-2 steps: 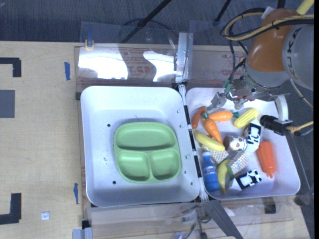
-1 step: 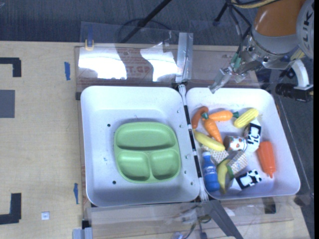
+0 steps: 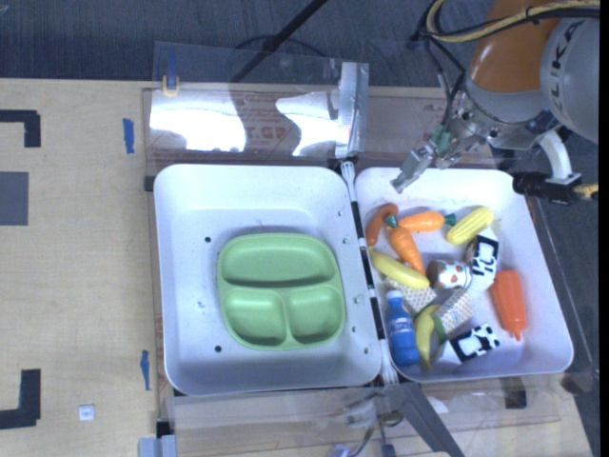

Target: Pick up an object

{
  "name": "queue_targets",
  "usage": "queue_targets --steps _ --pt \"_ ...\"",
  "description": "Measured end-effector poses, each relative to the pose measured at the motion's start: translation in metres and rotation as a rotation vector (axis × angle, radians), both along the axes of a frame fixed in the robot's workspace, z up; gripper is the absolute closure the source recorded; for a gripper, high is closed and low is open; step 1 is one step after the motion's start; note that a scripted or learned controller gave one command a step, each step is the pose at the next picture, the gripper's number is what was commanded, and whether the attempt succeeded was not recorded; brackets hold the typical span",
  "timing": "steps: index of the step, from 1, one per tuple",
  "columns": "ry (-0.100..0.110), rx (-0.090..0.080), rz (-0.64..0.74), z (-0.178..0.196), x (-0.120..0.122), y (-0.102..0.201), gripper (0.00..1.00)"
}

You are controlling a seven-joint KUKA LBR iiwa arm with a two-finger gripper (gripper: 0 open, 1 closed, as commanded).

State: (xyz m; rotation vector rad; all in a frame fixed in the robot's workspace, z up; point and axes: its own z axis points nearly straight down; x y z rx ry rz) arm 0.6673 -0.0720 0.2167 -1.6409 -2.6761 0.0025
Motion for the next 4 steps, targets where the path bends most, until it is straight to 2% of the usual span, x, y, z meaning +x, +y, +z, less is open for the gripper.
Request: queue_targets --steps 1,2,3,4 --pt "-0.001 0.0 0.018 -0.034 -0.049 0.027 0.0" --pt "0.001 0.001 0.097 -0.034 -0.084 0.025 0.0" --pt "0.001 0.001 0.111 -0.034 -0.109 0.02 0.0" --pt "-0.013 0.001 0.077 -0.12 -0.073 -0.023 0.0"
